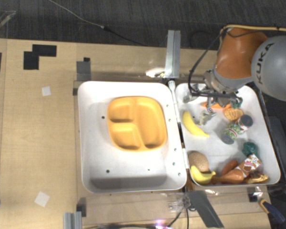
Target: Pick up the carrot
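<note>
Orange carrot (230, 170) lies low in my right bin (269, 149), long axis slanting up rightward, well apart from my pincer (214, 105) hovering at the bin's top; its grip state I cannot tell.

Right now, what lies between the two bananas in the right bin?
In the camera view, a brown rounded item lies between the upper banana and lower banana, nearer the lower.

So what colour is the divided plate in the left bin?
Yellow-orange, plain; the divided plate shows clearly in the camera view.
</note>
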Controlling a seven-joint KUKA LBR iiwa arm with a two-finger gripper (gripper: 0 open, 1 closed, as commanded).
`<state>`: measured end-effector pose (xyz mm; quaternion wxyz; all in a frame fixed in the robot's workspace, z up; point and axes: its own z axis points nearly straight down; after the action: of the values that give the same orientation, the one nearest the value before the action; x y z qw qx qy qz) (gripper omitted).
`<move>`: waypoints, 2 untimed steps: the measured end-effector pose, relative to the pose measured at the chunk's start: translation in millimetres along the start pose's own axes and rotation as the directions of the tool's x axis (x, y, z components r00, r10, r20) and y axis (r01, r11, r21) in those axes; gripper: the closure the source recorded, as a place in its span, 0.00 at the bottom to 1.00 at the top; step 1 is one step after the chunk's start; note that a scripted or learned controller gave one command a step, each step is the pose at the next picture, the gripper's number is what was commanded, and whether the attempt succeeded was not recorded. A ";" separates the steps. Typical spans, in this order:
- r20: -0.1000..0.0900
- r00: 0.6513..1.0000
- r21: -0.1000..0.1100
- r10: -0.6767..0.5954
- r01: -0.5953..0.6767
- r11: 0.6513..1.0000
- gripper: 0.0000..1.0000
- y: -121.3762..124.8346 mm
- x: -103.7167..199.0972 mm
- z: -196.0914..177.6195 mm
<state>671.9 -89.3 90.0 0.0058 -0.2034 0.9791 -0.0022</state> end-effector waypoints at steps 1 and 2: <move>-0.018 0.930 -0.007 0.367 -0.368 0.930 0.00 -19.8 11.9 1.7; -0.032 0.775 -0.005 0.631 -0.632 0.775 0.00 -17.5 12.3 1.1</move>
<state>667.6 -110.2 88.9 -0.0095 0.1365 0.9906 0.0044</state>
